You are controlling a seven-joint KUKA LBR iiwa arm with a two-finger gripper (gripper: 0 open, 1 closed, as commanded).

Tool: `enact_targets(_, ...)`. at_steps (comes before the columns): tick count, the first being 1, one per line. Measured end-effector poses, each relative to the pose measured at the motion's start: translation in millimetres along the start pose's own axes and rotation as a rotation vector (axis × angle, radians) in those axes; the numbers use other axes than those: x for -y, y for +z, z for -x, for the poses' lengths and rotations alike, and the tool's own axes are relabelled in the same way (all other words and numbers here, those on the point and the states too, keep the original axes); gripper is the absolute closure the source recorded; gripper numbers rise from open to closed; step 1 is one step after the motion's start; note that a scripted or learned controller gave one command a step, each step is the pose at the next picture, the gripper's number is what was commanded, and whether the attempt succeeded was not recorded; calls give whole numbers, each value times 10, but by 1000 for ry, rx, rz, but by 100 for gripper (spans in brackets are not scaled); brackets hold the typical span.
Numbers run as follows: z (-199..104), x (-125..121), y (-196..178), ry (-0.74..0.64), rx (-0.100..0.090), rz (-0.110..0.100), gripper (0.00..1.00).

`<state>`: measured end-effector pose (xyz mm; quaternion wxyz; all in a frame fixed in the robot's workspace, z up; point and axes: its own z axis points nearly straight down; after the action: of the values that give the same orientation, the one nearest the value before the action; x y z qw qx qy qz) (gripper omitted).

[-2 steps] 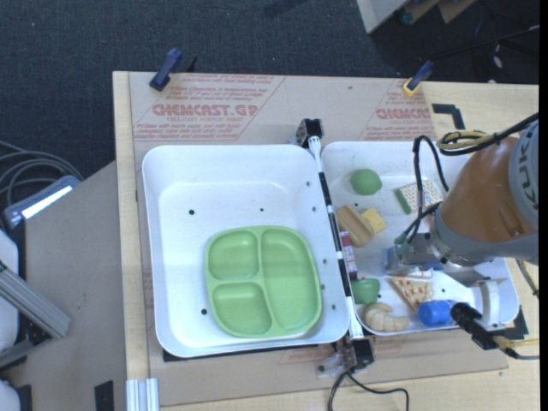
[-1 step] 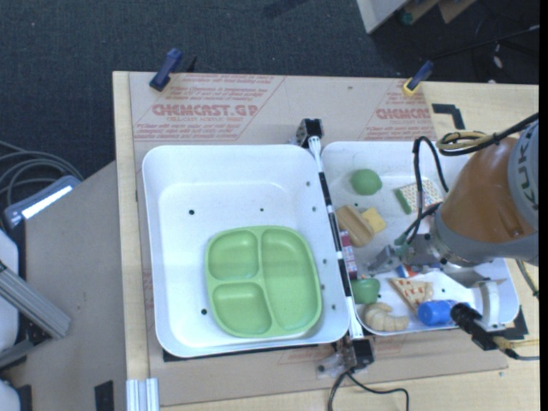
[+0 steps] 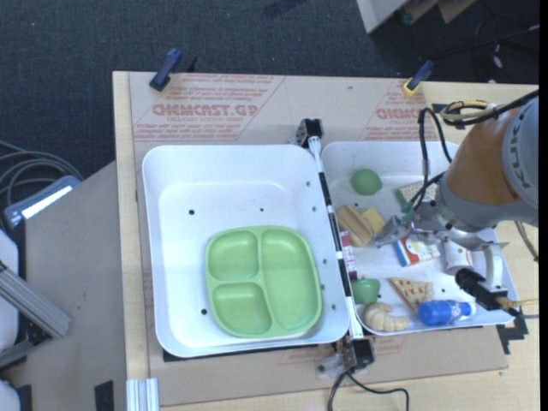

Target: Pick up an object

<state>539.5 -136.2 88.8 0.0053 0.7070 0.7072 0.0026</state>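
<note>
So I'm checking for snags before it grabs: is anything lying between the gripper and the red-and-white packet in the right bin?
Nothing visible does. The gripper hangs right at the red-and-white packet; the bread slice lies just left of it, off to the side.

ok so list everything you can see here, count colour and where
white bins: 2, white, side by side on the bench
divided plate: 1, light green, three compartments, in the left bin
ball: 1, green, far end of the right bin
yellow block: 1, tan-yellow, right bin by the divider
carton: 1, white with red and blue, middle of the right bin
green item: 1, green, near end by the divider
waffle piece: 1, tan, near end
croissant: 1, pale tan, near edge
bottle: 1, blue, lying at the near edge
clamps: 2, blue, far bench edge
arm: 1, grey and orange, over the right bin
tool: 1, dark, low above the carton
</note>
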Motion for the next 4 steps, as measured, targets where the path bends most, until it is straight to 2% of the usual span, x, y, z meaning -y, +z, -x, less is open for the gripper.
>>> enact_targets(1,431,-681,47,0,-3,-10,0)
enact_targets(2,424,-1030,54,-1,-3,-12,0)
enact_targets(3,757,-1158,50,-3,-18,-21,0)
enact_targets(4,751,-1169,-59,-5,-16,-20,100)
